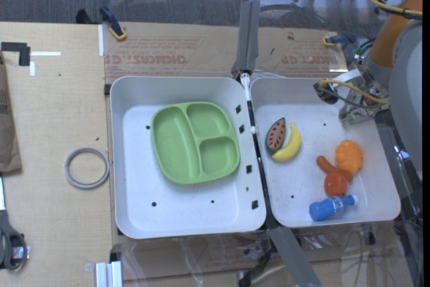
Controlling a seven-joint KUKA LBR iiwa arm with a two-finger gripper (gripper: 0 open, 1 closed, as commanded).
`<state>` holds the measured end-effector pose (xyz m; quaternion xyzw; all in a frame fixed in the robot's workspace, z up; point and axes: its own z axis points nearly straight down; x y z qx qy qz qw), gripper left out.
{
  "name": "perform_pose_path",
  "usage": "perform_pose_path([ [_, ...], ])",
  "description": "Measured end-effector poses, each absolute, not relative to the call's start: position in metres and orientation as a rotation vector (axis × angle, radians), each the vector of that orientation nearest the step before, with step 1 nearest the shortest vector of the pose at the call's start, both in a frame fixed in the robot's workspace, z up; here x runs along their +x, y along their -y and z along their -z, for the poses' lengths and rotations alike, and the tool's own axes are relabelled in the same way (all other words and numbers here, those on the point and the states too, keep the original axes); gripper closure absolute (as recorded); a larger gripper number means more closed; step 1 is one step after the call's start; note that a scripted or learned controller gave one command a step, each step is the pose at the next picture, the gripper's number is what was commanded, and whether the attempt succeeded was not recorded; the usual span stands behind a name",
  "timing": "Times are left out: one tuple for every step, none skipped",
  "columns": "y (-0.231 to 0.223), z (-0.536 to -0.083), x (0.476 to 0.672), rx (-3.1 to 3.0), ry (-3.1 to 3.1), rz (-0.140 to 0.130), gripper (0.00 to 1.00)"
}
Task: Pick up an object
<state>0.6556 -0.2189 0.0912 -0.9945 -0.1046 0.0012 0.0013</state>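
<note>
The right bin (295, 208) holds a watermelon slice (275, 134) leaning against a yellow banana (289, 144). Further right in it lie an orange pumpkin-like toy (349, 155), a red-orange carrot-like toy (332, 175) and a blue bottle (331, 207) on its side near the front wall. My gripper (353, 104) hangs over the bin's far right corner, above and behind the orange toy, well apart from every object. Cables and brackets hide its fingers. Nothing is seen held in it.
The left bin (134, 212) holds a green divided plate (196, 142). A grey ring (87, 167) lies on the wooden bench to the left. A metal divider post (247, 37) stands between the bins at the back. The arm (403, 64) fills the right side.
</note>
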Motion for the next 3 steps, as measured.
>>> perform_pose_path([
  [0.2186,-0.0989,0.6563,-3.121,0.335,-0.008,1.0],
  [0.216,-0.0991,0.6575,-3.117,0.339,-0.004,0.0],
  [0.2161,-0.0955,0.657,-3.116,0.33,-0.001,0.0],
])
